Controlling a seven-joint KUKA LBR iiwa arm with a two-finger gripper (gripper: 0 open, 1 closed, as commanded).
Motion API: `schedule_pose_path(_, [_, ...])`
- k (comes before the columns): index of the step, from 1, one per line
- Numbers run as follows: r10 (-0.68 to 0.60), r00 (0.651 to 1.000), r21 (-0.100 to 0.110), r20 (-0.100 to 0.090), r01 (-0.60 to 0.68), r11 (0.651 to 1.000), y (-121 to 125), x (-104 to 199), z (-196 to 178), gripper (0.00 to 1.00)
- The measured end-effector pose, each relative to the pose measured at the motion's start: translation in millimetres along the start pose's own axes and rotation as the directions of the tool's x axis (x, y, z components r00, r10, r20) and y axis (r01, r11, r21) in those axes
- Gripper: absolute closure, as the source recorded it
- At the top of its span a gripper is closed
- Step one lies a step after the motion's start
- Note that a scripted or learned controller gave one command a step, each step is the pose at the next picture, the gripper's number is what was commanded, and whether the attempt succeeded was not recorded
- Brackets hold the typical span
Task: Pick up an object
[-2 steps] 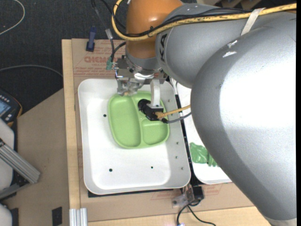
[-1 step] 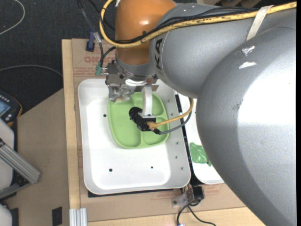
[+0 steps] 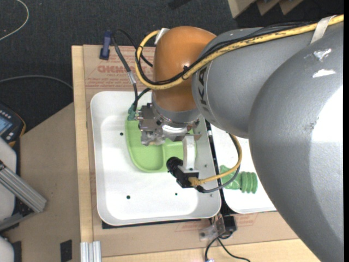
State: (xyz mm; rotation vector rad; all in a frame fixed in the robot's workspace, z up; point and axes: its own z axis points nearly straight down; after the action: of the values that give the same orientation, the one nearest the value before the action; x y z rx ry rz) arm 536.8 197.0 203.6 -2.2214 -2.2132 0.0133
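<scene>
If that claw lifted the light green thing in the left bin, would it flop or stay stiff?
Probably stiff: the light green object keeps a smooth, rounded, moulded edge where it lies in the left bin, with no folds. Its glossy plastic look suggests it is light and perhaps slippery. Much of it sits under the arm's wrist, so its full shape is unclear.

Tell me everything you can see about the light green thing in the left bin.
The light green thing is a smooth, rounded, pale green piece, plastic by the look of it, with a curved outer edge. It lies flat on the floor of the left bin, toward the bin's middle and right. The arm's wrist and gripper sit directly over its upper part and hide it, so its full shape cannot be told, nor whether the gripper touches it.
</scene>
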Motion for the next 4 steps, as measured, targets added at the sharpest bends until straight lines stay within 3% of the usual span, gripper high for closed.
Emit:
schedule_pose_path(1, [-0.004, 1.0, -0.031, -0.007, 0.004, 1.0, 28.1, -27.1, -228.7, 1.0])
schedule_pose_path(2, [-0.011, 1.0, -0.017, -0.006, 0.011, 1.0, 22.1, 30.7, -263.6, 1.0])
schedule_pose_path(3, [-0.005, 1.0, -0.005, -0.001, 0.005, 1.0, -4.7, 26.6, -243.0, 1.0])
schedule_pose_path(4, [0.001, 1.0, -0.007, 0.001, -0.001, 1.0, 63.5, 9.0, -198.6, 1.0])
